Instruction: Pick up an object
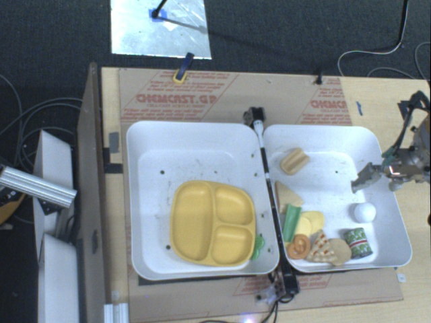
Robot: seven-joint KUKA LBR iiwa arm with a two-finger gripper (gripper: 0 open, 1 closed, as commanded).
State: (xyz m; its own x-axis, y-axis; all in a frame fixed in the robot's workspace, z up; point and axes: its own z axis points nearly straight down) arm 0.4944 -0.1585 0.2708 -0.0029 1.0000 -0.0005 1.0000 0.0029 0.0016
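Two white bins sit mid-frame. Left bin (151, 153): yellow tray (212, 222). Right bin (363, 143): white ball (364, 212), bread roll (293, 161), small can (357, 242). Gripper (367, 177) at right edge above the ball; jaw state cannot be told.

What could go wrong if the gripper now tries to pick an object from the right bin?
The white ball is round and may roll away from the gripper. The toys near the green can lie crowded together, so the fingers may push neighbours or catch two at once.
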